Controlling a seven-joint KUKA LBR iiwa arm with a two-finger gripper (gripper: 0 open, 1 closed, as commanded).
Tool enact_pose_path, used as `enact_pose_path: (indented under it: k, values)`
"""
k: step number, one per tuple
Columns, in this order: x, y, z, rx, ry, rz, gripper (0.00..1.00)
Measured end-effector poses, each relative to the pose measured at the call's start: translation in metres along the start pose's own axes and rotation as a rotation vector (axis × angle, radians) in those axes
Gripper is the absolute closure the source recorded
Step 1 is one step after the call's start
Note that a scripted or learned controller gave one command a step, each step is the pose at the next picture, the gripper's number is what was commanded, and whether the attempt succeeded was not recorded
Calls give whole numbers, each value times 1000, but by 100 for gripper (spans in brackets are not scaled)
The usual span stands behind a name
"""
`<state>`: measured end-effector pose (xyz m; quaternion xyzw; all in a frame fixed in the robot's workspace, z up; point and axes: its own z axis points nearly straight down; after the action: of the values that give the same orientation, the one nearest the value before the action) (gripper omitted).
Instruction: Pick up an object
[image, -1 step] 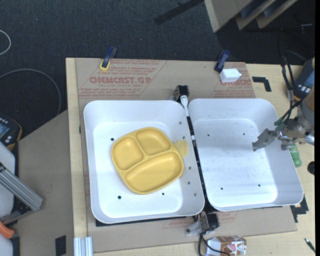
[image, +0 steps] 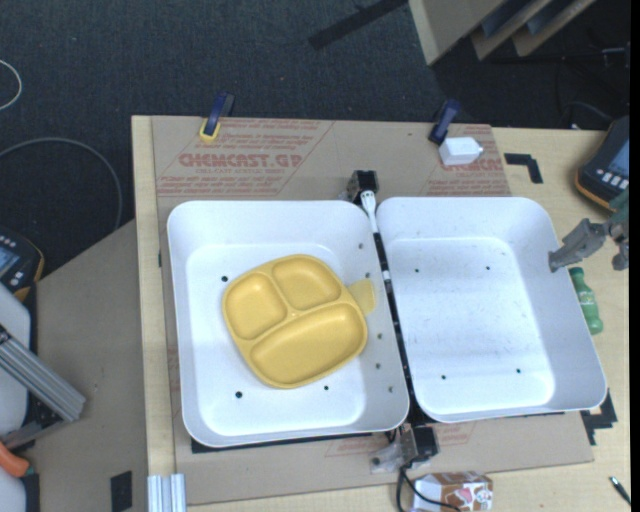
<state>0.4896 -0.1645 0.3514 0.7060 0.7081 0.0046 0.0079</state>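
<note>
A yellow divided plate with three compartments lies in the left white bin, near its middle. A small yellowish piece pokes out at the plate's right edge. A green oblong object lies on the right rim of the right white bin. My gripper hangs at the far right of the view, over the right bin's right rim, just above the green object. Nothing shows in its grasp.
Both bins rest on a cardboard-covered bench. A small white box and two blue clamps sit along the bench's far edge. A black clip stands between the bins at the back. A yellow-edged device lies at the far right.
</note>
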Motion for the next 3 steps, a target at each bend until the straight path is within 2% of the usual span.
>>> enact_pose_path:
  k: [1, 2, 3]
  values:
    - [27, -7, -183, -4, -1, 0, 0]
    - [26, -6, -185, 10, 1, 1, 100]
    - [39, -10, -45, 33, 8, 4, 100]
